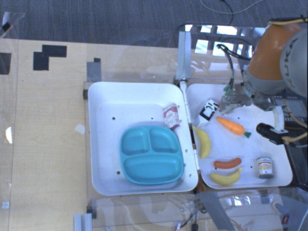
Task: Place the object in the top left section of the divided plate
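Note:
A blue divided plate [152,155] lies in the left bin [103,129], with two small sections at the far side and one large section near the front. A red packet [171,116] rests just beyond the plate, against the bin's right wall. The gripper [227,103] hangs over the far part of the right bin [284,177], between a small black-and-white object [209,109] on its left and an orange carrot [231,126] just in front of it. Nothing is seen held.
The right bin also holds a yellow banana [204,142] by the divider, a red sausage [227,164], a second banana [226,178] and a small can [264,167]. The grey arm with its orange band [269,52] fills the upper right.

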Tool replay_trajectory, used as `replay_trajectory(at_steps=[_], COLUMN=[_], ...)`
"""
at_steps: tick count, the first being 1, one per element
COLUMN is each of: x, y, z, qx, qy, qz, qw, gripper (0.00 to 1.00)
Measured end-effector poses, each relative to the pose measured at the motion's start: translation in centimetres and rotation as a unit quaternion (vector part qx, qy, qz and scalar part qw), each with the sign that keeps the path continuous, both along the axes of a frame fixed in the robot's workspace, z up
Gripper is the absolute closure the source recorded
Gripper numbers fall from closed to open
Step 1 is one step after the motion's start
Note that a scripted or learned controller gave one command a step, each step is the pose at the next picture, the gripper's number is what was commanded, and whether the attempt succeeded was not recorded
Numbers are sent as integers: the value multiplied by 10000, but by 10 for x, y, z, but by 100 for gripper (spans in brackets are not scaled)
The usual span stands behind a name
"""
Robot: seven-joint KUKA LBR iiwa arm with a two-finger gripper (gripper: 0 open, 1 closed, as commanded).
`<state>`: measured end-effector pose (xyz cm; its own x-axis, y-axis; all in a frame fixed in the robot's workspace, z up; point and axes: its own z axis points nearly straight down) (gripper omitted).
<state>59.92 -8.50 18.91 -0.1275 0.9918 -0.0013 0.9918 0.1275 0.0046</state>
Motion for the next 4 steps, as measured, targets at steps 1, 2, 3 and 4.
replay_trajectory(at_steps=[1,2,3,4], x=[18,18,58,58], y=[-63,-20,42,42], z=[-14,-72,-2,-2], qx=[-6,-1,-9,-9], qy=[-1,-6,-23,-20], qz=[170,395,1496,1500], qw=[9999,9992,9888,9887], gripper=[100,100,100,0])
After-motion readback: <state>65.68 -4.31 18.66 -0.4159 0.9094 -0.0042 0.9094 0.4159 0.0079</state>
